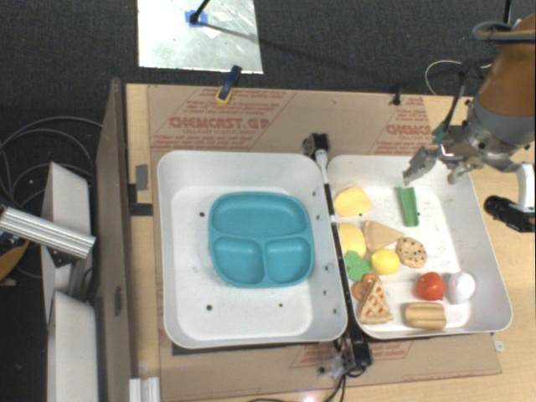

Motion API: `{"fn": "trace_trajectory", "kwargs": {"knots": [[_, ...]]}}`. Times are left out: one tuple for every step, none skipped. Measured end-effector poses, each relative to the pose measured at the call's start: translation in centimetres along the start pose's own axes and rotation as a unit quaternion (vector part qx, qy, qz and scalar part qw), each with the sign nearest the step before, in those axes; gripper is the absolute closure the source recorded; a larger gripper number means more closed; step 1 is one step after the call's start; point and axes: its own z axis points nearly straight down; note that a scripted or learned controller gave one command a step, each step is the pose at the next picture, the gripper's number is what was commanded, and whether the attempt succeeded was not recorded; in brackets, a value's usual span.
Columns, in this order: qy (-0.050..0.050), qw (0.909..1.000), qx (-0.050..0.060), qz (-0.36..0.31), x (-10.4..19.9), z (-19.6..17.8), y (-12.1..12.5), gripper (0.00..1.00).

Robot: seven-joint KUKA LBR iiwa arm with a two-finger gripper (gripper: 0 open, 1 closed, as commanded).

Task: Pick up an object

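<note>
Hovering hand, fingers spread, above slim green stick.

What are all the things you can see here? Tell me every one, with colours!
Bins: 2, white; left bin, right bin, side by side on the bench.
Divided plate: 1, teal, in the left bin.
Green stick: 1, green, right bin, upper middle.
Yellow pieces: 3; top, middle, round one, right bin's left side.
Wedge: 1, tan.
Cookie: 1, brown with dots.
Leafy piece: 1, green.
Pizza slice: 1, orange and cream, near front.
Tomato: 1, red.
Egg: 1, white, beside the tomato.
Bread roll: 1, brown, front.
Shiny sheet: 1, silver, on the floor behind.
Gripper: 1, grey, over the right bin's far edge.
</note>
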Motion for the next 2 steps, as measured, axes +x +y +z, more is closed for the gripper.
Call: {"fn": "trace_trajectory", "kwargs": {"knots": [[0.0,1.0,0.001,0.001,-2.0,6.4,2.4,0.0],[0.0,1.0,-0.002,0.0,1.2,13.7,3.7,0.0]]}}
